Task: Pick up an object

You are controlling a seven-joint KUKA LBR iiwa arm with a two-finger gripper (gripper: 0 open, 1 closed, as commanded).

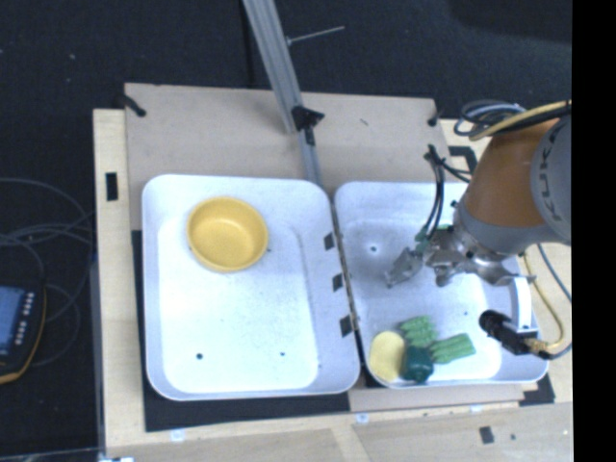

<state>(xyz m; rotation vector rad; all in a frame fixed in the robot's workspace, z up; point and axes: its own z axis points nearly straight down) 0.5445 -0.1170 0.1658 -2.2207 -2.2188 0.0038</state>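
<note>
While the gripper (416,266) hangs over the right bin (371,210) with fingers spread and nothing between them, green toys (438,346) lie near

The left bin (164,354) is obstructed only at its far left corner, where a yellow bowl (228,233) sits; the rest of its floor is left open. In the right bin (371,210), the near edge is crowded by a yellow piece (386,354) and green pieces (433,346), while the far part is occupied by the arm (510,186) and pincer (409,266).
</note>
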